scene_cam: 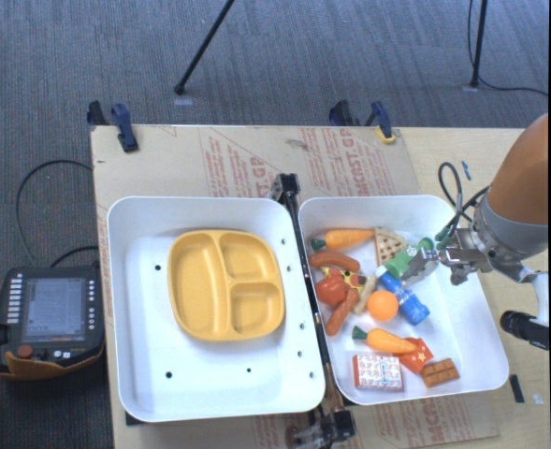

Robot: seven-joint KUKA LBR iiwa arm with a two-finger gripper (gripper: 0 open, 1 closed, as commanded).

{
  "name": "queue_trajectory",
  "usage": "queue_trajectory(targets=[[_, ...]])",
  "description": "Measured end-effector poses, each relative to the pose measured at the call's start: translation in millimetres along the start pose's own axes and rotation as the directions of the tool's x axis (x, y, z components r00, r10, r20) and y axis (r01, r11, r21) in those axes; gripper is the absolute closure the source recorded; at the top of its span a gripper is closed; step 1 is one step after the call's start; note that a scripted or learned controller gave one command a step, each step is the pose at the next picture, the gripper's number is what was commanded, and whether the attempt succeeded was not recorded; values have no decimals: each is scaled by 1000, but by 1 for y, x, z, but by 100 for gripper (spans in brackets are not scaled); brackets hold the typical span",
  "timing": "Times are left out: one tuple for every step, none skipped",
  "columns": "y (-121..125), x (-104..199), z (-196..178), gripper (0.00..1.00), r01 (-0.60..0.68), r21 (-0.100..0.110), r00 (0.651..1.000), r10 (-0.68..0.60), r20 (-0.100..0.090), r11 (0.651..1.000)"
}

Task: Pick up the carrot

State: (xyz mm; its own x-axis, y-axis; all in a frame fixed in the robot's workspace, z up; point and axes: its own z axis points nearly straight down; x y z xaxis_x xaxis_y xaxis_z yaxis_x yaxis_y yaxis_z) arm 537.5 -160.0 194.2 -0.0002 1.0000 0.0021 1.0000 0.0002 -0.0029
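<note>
The carrot (344, 238) is not picked up yet; it lies near the back of the right bin (485, 344), with its green top by the wall next to the left bin. The end effector (423, 262) is low over the toys just to the carrot's right, and I cannot tell how it is set. All of the grabbing and lifting is left to do.

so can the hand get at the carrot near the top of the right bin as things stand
Probably yes. That carrot lies uncovered at the top of the pile, and the hand hovers just to its right. The waffle piece sits between them, so coming down from above looks safest.
</note>
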Motion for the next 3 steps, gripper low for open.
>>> queue_trajectory(targets=[[-11, 47, 98, 0, -25, 2, 1000, 25, 0, 1000], [-11, 45, 88, 100, -33, 2, 999, 33, -2, 999], [13, 157, -99, 100, -147, -2, 989, 147, 1, 989]])
